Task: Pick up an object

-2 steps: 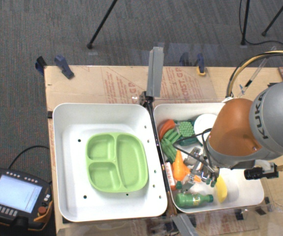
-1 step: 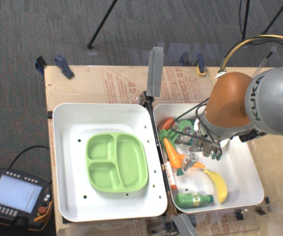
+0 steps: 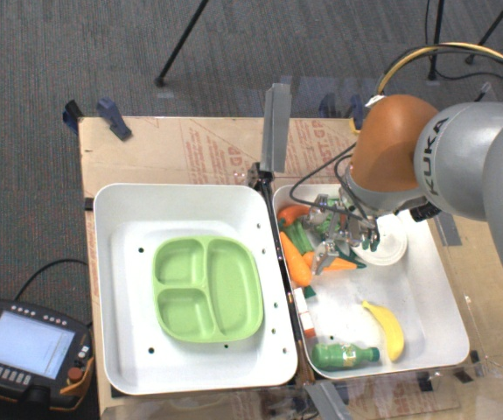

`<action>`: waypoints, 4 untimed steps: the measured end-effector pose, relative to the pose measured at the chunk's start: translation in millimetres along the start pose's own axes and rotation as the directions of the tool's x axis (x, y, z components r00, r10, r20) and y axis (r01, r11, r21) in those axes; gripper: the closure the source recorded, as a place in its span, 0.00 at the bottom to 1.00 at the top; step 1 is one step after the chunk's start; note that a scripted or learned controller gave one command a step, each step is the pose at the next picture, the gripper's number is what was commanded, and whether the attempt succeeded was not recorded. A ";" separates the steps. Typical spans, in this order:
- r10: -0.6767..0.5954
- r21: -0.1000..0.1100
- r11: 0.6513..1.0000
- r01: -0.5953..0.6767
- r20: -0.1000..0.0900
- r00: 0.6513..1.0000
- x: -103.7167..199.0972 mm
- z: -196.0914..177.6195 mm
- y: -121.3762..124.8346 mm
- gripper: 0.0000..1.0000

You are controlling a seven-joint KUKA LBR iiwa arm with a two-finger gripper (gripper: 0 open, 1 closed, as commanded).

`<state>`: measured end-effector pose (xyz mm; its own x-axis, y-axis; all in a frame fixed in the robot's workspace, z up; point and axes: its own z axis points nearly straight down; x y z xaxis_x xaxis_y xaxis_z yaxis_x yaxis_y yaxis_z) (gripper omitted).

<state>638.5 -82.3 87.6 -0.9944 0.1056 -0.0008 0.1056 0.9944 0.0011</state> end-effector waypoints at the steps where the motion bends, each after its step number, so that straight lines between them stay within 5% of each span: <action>1: -0.008 0.001 1.000 0.008 -0.002 1.000 85.7 0.4 -76.5 0.00; 2: -0.045 -0.002 0.999 0.045 -0.001 0.999 98.4 0.6 -4.5 0.00; 3: 0.214 0.000 0.977 -0.214 0.001 0.977 42.1 -0.5 -17.6 0.00; 4: 0.354 0.001 0.935 -0.354 0.002 0.935 59.1 -0.6 -13.0 0.00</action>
<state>578.3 -89.0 88.1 -0.8927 0.4507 -0.0020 0.4507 0.8927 -0.0001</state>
